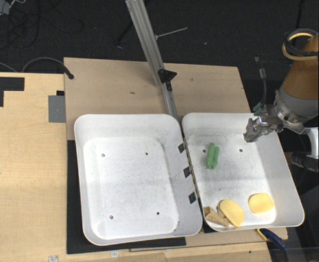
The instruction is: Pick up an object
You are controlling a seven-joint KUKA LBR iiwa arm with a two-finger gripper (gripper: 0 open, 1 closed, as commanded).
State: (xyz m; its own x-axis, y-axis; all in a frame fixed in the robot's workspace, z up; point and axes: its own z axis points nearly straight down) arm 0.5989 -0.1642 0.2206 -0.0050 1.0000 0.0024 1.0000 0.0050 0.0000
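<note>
Over the right bin, at its two o'clock edge, hangs the gripper, small and dark; I cannot tell its state, and I see nothing in it. A green object lies near the bin's middle. At six o'clock sit two yellow pieces and a tan, unclear lump. The arm is cut off at three o'clock.

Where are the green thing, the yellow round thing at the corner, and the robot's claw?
Green object (212,156), camera view, its middle.
Yellow object (260,203), camera view, its top.
Gripper (253,131), camera view, between its fingertips.
</note>
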